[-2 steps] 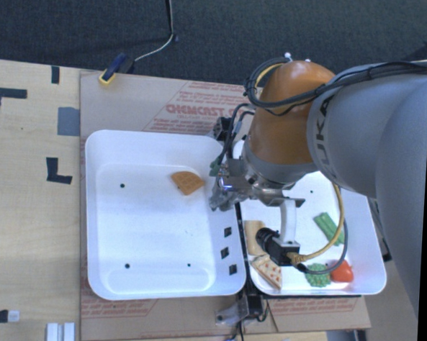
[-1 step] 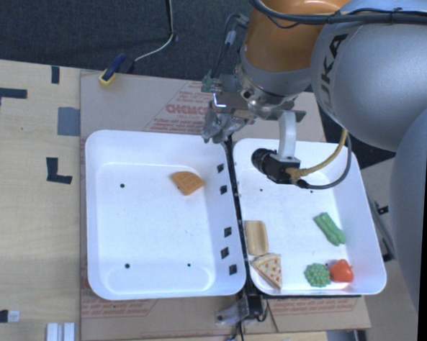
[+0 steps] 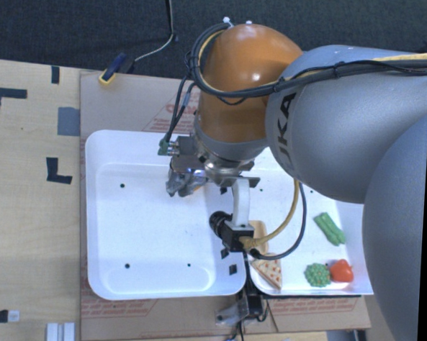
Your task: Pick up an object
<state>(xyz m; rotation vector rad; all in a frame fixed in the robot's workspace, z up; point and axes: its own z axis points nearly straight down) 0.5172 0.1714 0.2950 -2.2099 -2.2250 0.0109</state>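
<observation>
Hovering above the left bin (image 3: 138,219), the gripper (image 3: 186,177), spread or pinched I cannot tell, should swing to the right bin (image 3: 303,244), where the green pod (image 3: 329,228) lies by itself, easiest to straddle.

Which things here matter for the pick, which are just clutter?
Job: gripper; right bin; green pod; green floret; red piece; tan wedge.
Lying about: left bin; yellow-blue clip; black tape marks.
</observation>
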